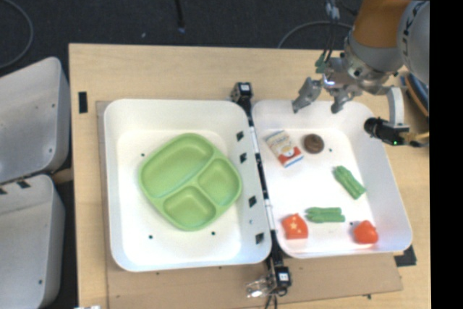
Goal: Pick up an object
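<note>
**Grey fingers spread above the right bin**

Grey and orange, your arm hangs over the far rim of the right-hand shallow white bin (376,155). Its two-finger gripper (319,100) has the fingers splayed well apart, with nothing between them.

Take that right bin as your landmark. Just inside its far edge, nearest the gripper, you see a small white carton with a red end (283,147), and just beside it a round dark brown disc (313,144). Towards the bin's right wall lies a green ridged pod (349,181), tilted. Nearer its front edge a second green pod (324,214) lies almost level, between two red blocks (294,226) (365,232). To the bin's left, the other white bin (116,155) holds a green plastic three-compartment plate (190,181).
</note>
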You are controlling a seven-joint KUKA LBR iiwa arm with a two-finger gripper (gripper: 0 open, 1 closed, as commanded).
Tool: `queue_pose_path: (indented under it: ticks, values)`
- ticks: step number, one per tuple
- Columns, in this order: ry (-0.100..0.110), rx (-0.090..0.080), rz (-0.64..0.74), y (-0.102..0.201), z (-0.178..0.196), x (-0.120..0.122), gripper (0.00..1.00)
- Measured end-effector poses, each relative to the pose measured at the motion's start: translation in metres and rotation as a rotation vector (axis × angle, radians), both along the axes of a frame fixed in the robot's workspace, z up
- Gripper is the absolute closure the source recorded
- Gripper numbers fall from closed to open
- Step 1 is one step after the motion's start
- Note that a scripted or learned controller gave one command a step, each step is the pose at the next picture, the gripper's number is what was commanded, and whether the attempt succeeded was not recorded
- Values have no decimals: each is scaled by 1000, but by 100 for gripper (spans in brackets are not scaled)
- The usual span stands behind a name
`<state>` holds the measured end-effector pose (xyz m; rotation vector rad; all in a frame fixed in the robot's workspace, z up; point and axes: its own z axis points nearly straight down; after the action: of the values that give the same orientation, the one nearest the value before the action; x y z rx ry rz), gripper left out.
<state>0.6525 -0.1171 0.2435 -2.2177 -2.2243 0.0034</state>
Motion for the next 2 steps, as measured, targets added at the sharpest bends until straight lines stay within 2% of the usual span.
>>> queue_pose_path:
  ticks: [1,2]
  values:
    - [1,-1,-4,-7,-48,-8,0]
    - [1,-1,-5,-18,-103,-6,0]
